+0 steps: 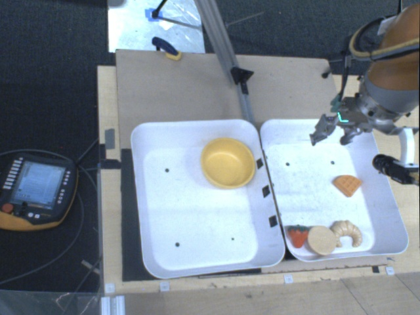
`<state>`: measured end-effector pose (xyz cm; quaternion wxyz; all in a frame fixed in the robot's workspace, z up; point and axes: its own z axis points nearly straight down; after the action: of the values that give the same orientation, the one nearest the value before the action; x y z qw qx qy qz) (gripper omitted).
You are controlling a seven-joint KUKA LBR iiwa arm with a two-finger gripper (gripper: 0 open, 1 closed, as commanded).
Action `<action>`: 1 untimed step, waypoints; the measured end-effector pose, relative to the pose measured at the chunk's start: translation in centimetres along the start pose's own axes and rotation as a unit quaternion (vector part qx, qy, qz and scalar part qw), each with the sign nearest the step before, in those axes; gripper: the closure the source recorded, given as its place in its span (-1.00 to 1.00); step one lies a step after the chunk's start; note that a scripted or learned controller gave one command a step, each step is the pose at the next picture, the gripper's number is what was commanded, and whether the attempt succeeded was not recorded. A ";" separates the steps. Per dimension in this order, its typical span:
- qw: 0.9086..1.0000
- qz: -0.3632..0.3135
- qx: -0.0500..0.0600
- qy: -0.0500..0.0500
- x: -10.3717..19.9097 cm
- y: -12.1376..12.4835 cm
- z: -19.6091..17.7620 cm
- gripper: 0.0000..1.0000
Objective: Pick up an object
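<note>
Where two white bins (197, 254) sit on a tan bench (282, 84), dark carpet (52, 58) around, jaws (335, 131) spread, empty

Glossy plastic yellow bowl (228, 163), smooth white bins (197, 254)

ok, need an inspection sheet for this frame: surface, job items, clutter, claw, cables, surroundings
Surface: beige bench bearing a left white bin and a right white bin, side by side.
Job's things: yellow bowl in the left bin, upper right part. In the right bin: orange waffle-like piece mid-right; red strawberry-like toy, round tan disc and croissant-shaped toy bunched at the near edge.
Clutter: blue-and-yellow clamp at the bench's far edge.
Claw: claw over the right bin's far end, holding nothing; fingers spread.
Cables: black cables on the floor, left of the bench.
Surroundings: teach pendant on dark carpet, left; grey metal pole slanting over the bench.
</note>
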<state>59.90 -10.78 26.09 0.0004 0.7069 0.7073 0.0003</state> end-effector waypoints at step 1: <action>1.000 0.000 0.000 0.000 0.0 0.0 0.0 -1.00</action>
<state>59.90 -10.77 26.09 0.0004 0.7069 0.7073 0.0003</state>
